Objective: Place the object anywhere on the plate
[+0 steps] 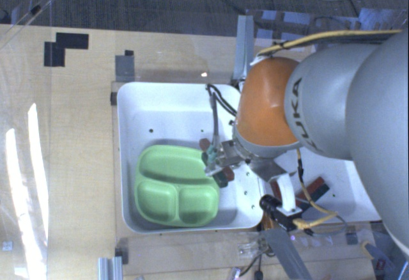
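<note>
Currently the arm is reaching in from the right and is covering most of the right bin, its orange band sitting over the divide between the two bins. The pincer is hanging at the right edge of the green plate, low over the left bin. Whether its fingers are apart or together cannot be told from this angle, since the wrist and cabling are crowding the tips.

A small dark, reddish-brown object is showing just beneath the pincer, at the plate's right rim. It is appearing to overlap the rim, but whether it is resting on the plate, lying on the bin floor beside it, or sitting between the fingers cannot be told.

The plate is lying in the near half of the left bin, a three-compartment dish with one long section on the far side and two smaller ones on the near side. All three compartments are showing bare green surface.

A black and red item is lying in the right bin, partly hidden by the arm. Black cables are running from the wrist across the left bin's far right corner. Both bins are sitting on a pale wooden table.
</note>
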Controlling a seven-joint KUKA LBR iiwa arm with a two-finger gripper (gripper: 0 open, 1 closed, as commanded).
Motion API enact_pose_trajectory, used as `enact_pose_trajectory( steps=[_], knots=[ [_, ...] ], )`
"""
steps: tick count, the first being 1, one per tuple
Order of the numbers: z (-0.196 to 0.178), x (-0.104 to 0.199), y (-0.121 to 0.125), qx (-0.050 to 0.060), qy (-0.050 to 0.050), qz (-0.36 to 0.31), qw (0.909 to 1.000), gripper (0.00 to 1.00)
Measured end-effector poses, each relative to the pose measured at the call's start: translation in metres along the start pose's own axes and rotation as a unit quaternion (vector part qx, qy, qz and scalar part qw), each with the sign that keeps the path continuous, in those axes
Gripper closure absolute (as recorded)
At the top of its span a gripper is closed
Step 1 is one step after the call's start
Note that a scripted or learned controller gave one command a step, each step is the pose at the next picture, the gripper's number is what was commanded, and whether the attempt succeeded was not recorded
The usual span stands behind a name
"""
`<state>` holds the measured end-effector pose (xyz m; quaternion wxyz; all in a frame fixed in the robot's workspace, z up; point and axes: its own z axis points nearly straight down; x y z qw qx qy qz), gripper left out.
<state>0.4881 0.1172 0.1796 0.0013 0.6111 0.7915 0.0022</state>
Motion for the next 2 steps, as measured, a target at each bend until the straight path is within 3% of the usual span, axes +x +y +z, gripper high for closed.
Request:
enact_pose_trajectory(
  steps=[1,2],
  knots=[
    [0.0178,0.0411,0.0117,0.001,0.000,-0.112,0.9938,1.00],
    [0.0176,0.0408,0.0118,0.001,0.000,-0.111,0.9938,0.00]
  ],
)
